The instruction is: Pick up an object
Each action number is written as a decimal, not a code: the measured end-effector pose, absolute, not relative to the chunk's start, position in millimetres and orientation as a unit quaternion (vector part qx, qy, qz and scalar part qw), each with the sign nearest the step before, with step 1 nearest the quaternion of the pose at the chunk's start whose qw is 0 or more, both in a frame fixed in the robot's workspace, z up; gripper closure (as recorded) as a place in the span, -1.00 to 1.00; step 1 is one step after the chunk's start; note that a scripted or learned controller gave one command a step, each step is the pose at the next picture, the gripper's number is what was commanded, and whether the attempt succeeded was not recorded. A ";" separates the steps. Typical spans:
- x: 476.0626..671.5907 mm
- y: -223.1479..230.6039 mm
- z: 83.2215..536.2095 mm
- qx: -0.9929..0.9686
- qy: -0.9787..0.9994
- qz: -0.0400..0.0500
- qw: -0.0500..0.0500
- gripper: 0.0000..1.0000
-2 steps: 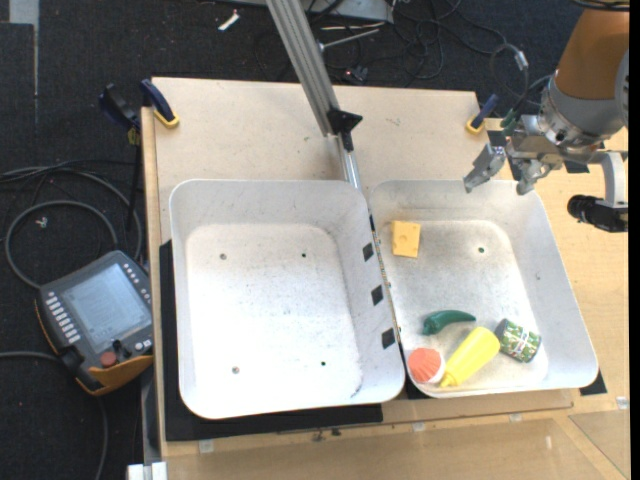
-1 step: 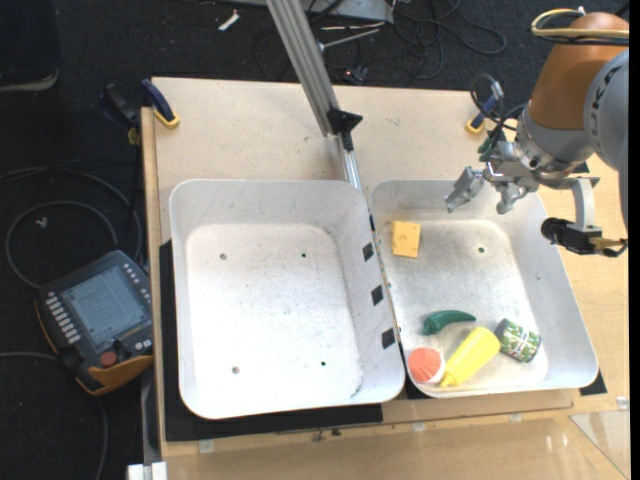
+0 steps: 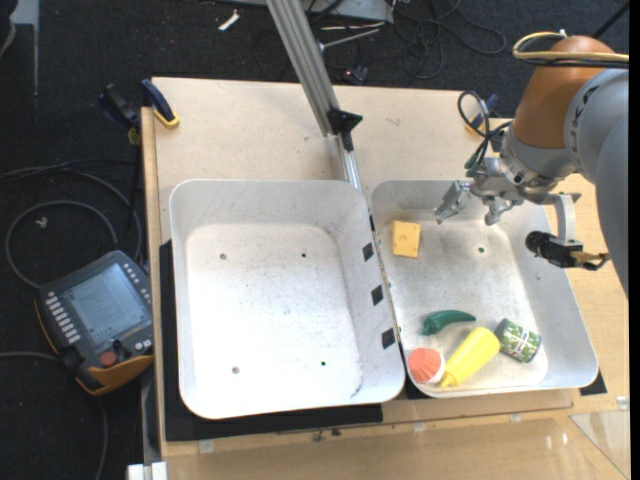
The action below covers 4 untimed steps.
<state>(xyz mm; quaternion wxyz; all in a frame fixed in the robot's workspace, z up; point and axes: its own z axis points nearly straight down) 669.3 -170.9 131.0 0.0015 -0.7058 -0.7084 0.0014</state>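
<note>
A teach pendant point(image 3: 97, 313) is seen on the dark floor at far left, beside the bench point(image 3: 250, 133). The left bin point(image 3: 190, 208) is set on the bench, its floor speckled with small dark marks. A metal rail point(image 3: 305, 53) slants down from the top of the view to the gap between the two bins. In the right bin point(image 3: 570, 358), a yellow cheese wedge point(image 3: 406, 239) lies near the upper left corner, well apart from the rest. Along the near wall a cluster is found: a red piece point(image 3: 426, 365) at the left, a yellow bottle point(image 3: 469, 355) touching it, a green pepper point(image 3: 447, 320) just above them, and a green can point(image 3: 518, 340) just right of the bottle. The gripper point(image 3: 470, 210) is held over the far part of the right bin, its two fingers spread apart with nothing between them. The arm point(image 3: 565, 103) is seen entering from the right, its orange band above the wrist.
</note>
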 end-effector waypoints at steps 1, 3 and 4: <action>671.2 -170.9 145.1 -0.705 -0.709 -0.001 -0.002 1.00; 665.6 -176.2 248.0 -0.706 -0.708 -0.002 -0.003 1.00; 661.4 -122.6 235.1 -0.704 -0.710 0.000 0.001 1.00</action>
